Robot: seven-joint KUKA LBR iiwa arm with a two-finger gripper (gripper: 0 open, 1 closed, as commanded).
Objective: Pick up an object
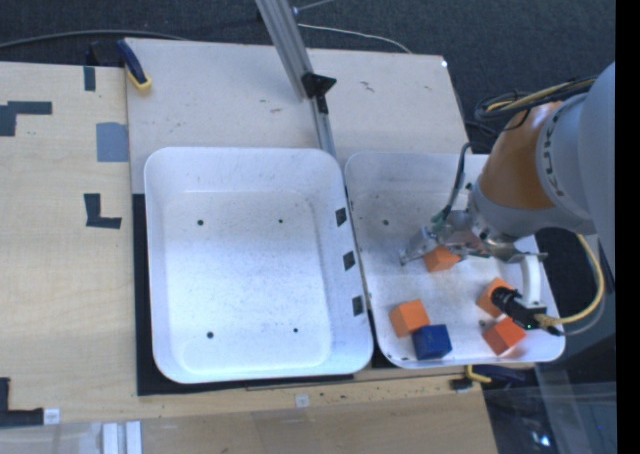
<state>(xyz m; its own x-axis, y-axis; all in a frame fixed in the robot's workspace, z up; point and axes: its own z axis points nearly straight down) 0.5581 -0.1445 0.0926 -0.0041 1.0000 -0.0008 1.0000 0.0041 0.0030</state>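
Touching the claw (432, 247), an orange block (440, 261) just below; claw's grip state unclear.

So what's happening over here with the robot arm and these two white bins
A grey robot arm reaches in from the right into the right bin. Its hand is low over an orange block near the bin's middle; I can't tell whether it has hold of it. Nearer the front edge lie another orange block, a blue block and two more orange pieces at the right. The left bin sits beside it.
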